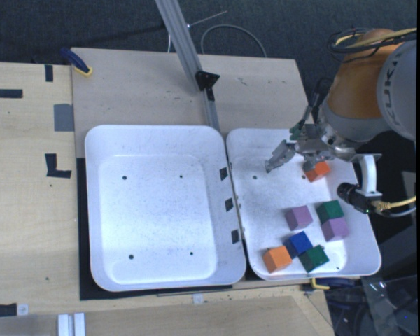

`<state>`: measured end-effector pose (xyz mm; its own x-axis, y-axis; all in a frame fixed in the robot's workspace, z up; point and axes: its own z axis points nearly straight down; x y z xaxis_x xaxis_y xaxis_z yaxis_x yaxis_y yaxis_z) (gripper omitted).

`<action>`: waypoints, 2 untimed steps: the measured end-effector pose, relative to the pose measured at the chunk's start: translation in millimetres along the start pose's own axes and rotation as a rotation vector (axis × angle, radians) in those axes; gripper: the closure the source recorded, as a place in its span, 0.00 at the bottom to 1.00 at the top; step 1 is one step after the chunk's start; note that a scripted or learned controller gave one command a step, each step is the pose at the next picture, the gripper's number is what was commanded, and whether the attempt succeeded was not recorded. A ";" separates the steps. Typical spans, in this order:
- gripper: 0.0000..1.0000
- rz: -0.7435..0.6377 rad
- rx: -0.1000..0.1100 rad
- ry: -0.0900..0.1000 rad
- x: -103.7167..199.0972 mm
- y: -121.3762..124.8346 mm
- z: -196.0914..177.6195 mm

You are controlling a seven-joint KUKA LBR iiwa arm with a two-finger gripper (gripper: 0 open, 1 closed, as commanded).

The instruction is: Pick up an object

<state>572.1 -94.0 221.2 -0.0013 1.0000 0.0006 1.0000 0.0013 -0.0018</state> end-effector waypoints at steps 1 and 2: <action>0.00 0.001 -0.010 -0.002 -13.0 -52.5 -180.0; 0.00 -0.005 -0.004 0.000 44.9 -8.1 -185.7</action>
<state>564.3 -49.3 406.9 -0.0067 1.0000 0.0002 1.0000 0.0067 0.0022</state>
